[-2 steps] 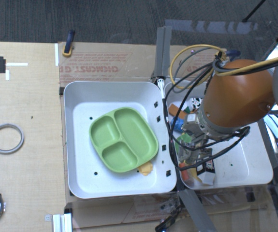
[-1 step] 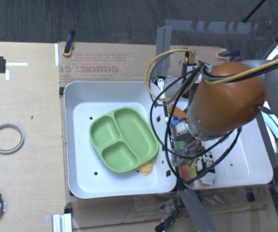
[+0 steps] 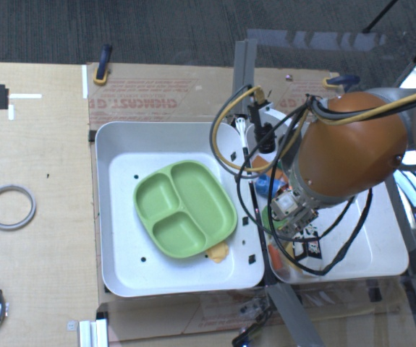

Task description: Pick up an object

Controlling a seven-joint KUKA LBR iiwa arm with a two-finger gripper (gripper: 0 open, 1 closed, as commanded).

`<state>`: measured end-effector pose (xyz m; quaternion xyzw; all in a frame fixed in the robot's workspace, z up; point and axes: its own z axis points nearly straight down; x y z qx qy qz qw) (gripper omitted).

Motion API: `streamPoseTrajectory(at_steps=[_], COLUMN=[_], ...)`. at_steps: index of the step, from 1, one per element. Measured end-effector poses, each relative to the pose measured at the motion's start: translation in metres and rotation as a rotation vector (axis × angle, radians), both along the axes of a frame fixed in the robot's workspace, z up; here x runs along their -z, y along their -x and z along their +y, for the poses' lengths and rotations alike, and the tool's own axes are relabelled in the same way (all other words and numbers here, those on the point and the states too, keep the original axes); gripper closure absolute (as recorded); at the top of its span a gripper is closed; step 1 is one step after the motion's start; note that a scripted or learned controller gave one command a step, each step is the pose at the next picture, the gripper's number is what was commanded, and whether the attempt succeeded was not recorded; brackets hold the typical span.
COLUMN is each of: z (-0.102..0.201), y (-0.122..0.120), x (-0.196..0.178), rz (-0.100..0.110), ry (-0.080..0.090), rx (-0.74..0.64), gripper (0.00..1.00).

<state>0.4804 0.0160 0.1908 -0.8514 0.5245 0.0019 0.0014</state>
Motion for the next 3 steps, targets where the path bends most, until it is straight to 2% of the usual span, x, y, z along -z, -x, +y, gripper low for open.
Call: streamPoseTrajectory(at_steps=[1, 2, 3], z=[0.026, -0.010, -0.021], y=[0.002, -0.012, -0.012], x=[-0.010, 0.000, -0.004], rz=[0.000, 0.000, -0.001], ry=[-0.001, -0.002, -0.004], rx=[-0.216, -0.435, -0.899], gripper=[1.00, 1.00, 1.00])
